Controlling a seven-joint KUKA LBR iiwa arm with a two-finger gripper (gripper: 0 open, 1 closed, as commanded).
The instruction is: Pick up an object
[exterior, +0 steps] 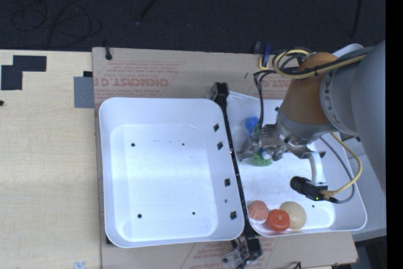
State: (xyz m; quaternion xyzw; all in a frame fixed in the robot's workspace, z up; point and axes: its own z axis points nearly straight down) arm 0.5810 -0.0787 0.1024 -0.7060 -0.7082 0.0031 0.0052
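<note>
The arm (327, 97) is down in the right bin (349, 211), wrist bent low, with the gripper (261, 148) sitting right over a small cluster near the divider: a blue piece (252, 123) just above and a green piece (261, 160) just below the fingertips. Whether the gripper is open or clamped, and whether anything sits between its fingers, I cannot tell, since the metal and the wrist mask it. Looks like the grasp itself is the step in hand, and to do it well the tool should centre on one piece, the green one by my read, close squarely, and lift straight up, because the divider is close on the left and could snag a finger. Three more candidates wait at the bin's near edge, a pink ball (257, 211), a red ball (278, 220) and a cream ball (294, 214), touching in a row. The left bin (113, 135) sits beside it on a cardboard sheet (151, 75) over a pale wooden bench (44, 167), dark floor and cables behind.
</note>
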